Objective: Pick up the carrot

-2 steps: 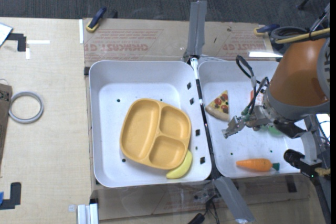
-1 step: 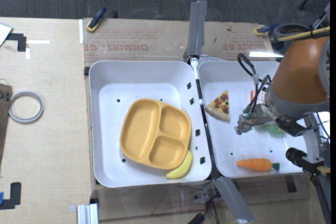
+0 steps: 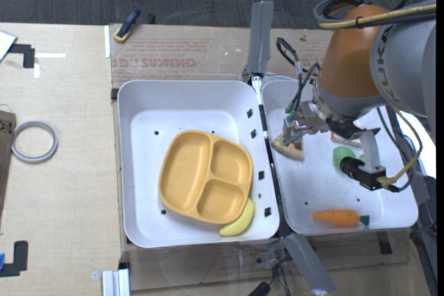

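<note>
Carrot (image 3: 336, 218) lies near the front edge of the right bin (image 3: 395, 218), long axis along that edge, leafy end rightward. Hand (image 3: 297, 128) hovers at the bin's rear left, well apart; grip state undeterminable. A pizza slice (image 3: 288, 147) lies below it. Left bin (image 3: 139, 149) holds a yellow divided plate (image 3: 205, 177) and banana (image 3: 239, 220).

The robot arm (image 3: 409, 59) is big, round and grey, with a shiny orange band (image 3: 350, 52). Thin black cables (image 3: 295, 59) loop beside that band. Its gripper (image 3: 295, 129) is small, dark metal.
</note>
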Controlling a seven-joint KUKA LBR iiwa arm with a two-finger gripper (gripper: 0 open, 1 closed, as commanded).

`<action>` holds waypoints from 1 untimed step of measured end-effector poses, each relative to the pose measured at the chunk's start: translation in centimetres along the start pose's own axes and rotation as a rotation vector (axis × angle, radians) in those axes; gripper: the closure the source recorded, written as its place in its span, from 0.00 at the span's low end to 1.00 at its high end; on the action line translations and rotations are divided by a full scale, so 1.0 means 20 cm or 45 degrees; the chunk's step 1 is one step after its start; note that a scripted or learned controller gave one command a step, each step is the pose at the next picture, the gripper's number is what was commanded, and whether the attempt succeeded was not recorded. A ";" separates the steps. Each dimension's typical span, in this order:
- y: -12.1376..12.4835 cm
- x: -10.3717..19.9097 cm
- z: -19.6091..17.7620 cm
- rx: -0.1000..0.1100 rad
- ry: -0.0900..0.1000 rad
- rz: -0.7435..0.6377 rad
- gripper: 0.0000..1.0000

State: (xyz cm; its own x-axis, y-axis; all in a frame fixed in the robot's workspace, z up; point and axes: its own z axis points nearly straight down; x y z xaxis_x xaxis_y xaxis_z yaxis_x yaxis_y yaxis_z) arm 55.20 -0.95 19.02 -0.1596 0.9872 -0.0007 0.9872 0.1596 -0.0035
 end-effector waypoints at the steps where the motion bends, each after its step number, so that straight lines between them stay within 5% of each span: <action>1: 0.22 -0.34 -0.34 -0.003 -0.002 0.037 1.00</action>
State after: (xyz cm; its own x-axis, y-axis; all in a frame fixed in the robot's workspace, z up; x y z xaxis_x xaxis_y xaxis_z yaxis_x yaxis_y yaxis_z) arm 60.57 -6.97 25.81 -0.1306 0.9914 -0.0024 0.9914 0.1306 -0.0009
